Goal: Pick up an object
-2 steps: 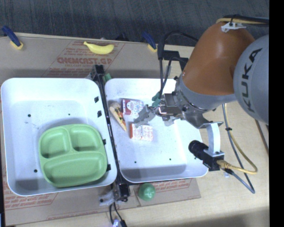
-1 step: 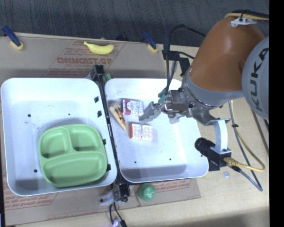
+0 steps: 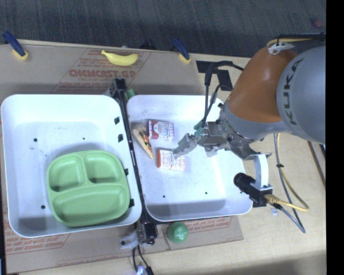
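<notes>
My gripper (image 3: pixel 182 146) hangs over the right bin (image 3: pixel 183 205), its fingers pointing left and down. Its tips sit just right of and above a small white and red packet (image 3: pixel 171 161) lying on the bin floor. A second red and white packet (image 3: pixel 160 130) lies a little farther back. A tan and orange stick-shaped item (image 3: pixel 142 140) rests against the bin's left wall. I see nothing between the fingers.
The left bin (image 3: pixel 23 125) holds a green divided plate (image 3: pixel 89 186). A yellow banana (image 3: pixel 120 57) lies on the cardboard behind the bins. A green ball (image 3: pixel 177 232) sits in front of the right bin. Blue clamps (image 3: pixel 15 45) hold the cardboard's back edge.
</notes>
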`<state>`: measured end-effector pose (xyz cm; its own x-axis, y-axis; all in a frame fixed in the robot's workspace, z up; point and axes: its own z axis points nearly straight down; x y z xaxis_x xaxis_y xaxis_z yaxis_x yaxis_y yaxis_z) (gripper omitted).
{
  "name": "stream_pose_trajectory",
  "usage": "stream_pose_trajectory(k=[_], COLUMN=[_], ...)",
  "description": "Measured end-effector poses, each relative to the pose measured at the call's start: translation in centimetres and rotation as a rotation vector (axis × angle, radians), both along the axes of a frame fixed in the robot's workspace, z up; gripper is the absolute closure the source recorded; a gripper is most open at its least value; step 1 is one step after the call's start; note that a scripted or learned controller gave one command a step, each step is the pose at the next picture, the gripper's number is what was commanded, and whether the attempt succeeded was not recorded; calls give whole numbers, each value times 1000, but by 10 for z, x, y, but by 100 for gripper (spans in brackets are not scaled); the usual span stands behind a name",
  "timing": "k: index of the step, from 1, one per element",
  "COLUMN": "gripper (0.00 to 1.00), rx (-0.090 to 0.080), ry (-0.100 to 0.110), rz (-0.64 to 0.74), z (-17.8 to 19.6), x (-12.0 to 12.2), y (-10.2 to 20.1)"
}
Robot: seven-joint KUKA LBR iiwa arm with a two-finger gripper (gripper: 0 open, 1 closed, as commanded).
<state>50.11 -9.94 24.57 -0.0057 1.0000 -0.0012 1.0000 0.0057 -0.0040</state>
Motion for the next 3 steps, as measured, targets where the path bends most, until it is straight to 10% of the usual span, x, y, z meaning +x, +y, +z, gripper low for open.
stream_pose_trajectory(k=[3], gripper=[0], rx=[0], ry=[-1], rz=[1], z=[0], x=[0], y=[0])
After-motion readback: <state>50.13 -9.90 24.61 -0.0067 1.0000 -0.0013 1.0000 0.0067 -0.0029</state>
